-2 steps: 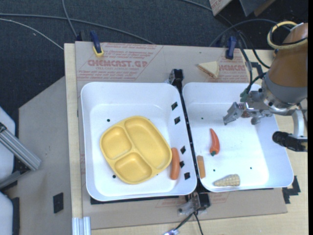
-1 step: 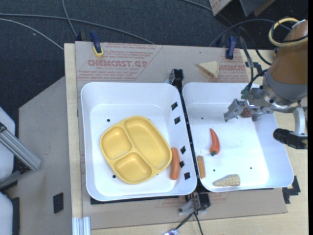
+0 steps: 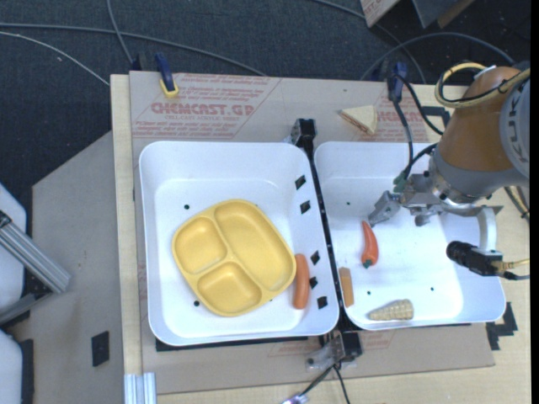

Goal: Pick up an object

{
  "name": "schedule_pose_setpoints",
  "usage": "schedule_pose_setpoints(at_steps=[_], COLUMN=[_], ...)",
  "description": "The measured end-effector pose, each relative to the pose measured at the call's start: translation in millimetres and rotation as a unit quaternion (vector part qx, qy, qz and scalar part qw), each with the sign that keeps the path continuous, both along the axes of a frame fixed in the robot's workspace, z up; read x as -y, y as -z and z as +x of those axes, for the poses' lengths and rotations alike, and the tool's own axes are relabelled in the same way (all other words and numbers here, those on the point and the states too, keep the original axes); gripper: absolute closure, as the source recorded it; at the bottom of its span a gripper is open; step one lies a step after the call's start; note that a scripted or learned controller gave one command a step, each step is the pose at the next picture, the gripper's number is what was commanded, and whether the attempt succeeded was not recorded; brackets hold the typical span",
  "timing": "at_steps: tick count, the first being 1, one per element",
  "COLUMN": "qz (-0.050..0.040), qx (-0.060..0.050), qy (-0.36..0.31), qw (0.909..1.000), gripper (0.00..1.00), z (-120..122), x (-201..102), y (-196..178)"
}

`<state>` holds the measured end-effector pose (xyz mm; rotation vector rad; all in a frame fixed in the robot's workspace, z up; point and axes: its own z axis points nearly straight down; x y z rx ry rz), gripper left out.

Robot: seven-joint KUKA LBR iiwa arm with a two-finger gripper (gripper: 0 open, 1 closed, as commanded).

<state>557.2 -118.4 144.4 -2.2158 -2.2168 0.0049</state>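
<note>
The gripper [image 3: 381, 210] hangs over the right bin [image 3: 438, 303], at about twelve o'clock from the red-orange chili pepper [image 3: 369, 244], apart from it; whether it is apart or together I cannot tell. To pick well, it should likely centre over the pepper's middle, straddle its narrow width, and descend straight, avoiding the carrot stick [image 3: 345, 286] at seven o'clock.
</note>
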Motion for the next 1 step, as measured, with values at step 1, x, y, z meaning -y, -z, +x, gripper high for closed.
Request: schedule_pose_setpoints(at_steps=[1], qz=[-0.0001], qx=[0.0], qy=[0.0], qw=[1.0], gripper=[0.0], z=[-0.9], x=[-0.9], y=[53.1])
